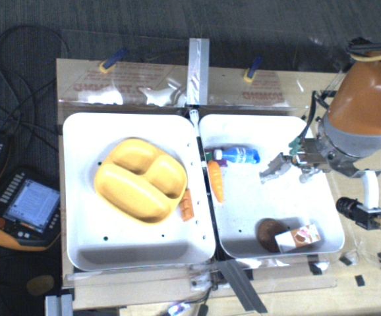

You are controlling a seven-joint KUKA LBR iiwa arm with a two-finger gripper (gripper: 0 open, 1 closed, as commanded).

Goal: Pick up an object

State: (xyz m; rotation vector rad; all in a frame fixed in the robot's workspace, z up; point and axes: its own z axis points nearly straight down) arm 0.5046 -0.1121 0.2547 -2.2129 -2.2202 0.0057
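My gripper (289,170) hangs over the right bin (256,203), toward its right side, with its two fingers spread apart and nothing between them. A blue bottle (238,155) lies to its left near the bin's far wall. An orange carrot (215,180) lies along the bin's left wall. A dark brown round object (267,233) and a small white and red carton (300,237) sit at the near right corner, below the gripper.
The left bin (91,242) holds a big yellow bun-shaped object (141,179) and a small orange piece (186,206) beside it. A metal divider (198,78) stands behind the bins. Handheld controllers (19,206) lie off the bench at the left.
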